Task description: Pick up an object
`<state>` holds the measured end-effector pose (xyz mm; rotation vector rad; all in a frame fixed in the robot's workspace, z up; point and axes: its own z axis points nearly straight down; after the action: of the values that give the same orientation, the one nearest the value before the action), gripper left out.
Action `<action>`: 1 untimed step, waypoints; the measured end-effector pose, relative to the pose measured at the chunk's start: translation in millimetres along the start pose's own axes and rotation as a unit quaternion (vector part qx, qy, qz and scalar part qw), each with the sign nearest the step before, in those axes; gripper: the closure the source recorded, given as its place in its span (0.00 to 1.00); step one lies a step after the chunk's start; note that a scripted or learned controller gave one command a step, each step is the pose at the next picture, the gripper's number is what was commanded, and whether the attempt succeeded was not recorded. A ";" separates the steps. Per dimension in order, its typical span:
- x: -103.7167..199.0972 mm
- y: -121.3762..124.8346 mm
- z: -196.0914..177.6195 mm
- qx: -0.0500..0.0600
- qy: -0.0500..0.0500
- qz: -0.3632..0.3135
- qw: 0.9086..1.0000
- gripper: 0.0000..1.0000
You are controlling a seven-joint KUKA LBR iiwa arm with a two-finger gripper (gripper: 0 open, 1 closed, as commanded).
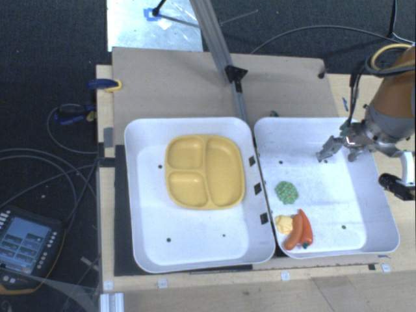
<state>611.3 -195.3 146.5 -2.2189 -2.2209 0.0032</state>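
In the right bin (364, 239) lie three small items: a green bumpy piece (286, 191) near the middle left, and by the front left corner a yellow piece (283, 223) touching an orange-red carrot-like piece (301, 230). My gripper (338, 153) hangs over the bin's far right part, up and to the right of the green piece. It is open, and nothing sits between its fingers (326, 151).
The left bin (146, 239) holds a yellow three-compartment plate (205, 172). A grey pole (214, 31) slants down from the top to the bins' shared far corner. Cables and a handheld pendant (26, 242) lie off the bench at left.
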 end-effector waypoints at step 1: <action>0.3 0.0 52.0 0.000 0.000 0.000 1.000 0.00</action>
<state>611.1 -195.0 94.5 -2.2195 -2.2206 0.0025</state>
